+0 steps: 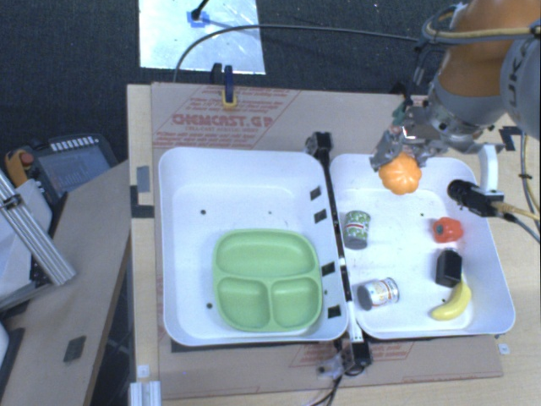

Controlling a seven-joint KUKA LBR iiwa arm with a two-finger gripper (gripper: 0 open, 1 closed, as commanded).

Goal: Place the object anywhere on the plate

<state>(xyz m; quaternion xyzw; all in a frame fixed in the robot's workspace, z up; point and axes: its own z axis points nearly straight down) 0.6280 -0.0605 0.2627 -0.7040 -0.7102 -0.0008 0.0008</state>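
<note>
The tool seems to grip the orange above the right bin; it should travel left, lowering onto the green plate.

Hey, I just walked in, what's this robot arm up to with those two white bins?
The arm's gripper is up over the far end of the right bin with an orange fruit right under it; it looks gripped, though the fingers are hard to make out. The green divided plate sits in the left bin, nothing on it yet. Two small cans, a red item, a black block and a banana lie in the right bin.
</note>
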